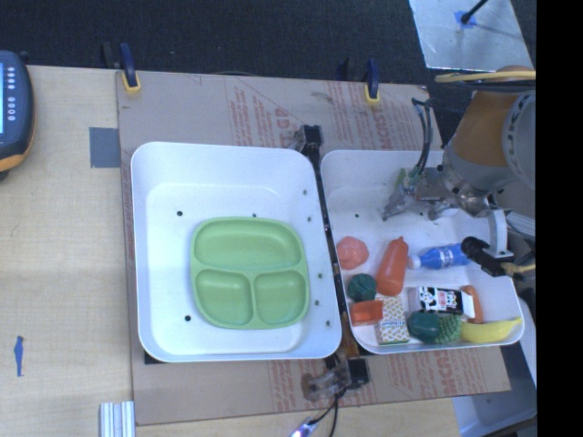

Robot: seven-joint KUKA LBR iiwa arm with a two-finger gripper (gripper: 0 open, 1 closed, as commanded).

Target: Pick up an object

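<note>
The claw (407, 196) hangs over the far part of the right bin (357, 173); whether its prongs are apart or together I cannot tell, as it is small and blurred. Nearer the camera than the claw lie an orange bottle (393, 266), a blue bottle (443, 258) and a banana (490, 330).

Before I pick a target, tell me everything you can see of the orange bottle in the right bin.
The orange bottle lies on its side in the middle of the right bin, neck pointing up-right in the view. It looks like smooth plastic, orange-red all over, with a narrower cap end and a wider base. Its base end sits against a dark green ball. A pink round piece lies to its left and a blue bottle to its right. The gripper is above it, apart.
</note>
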